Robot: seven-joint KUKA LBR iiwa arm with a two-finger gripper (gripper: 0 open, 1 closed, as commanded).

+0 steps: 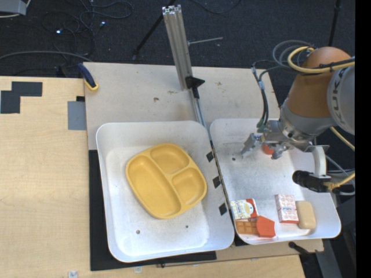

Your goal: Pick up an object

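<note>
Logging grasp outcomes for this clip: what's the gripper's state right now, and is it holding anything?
Gripper: low over the right bin, with something red at its tip; whether it is open, closed or holding that cannot be told.

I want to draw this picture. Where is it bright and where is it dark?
In the camera view, the two white bins and the yellow divided plate are brightly and evenly lit; the floor at the top is nearly black; the claw looks small and a bit soft, its details hard to make out.
</note>
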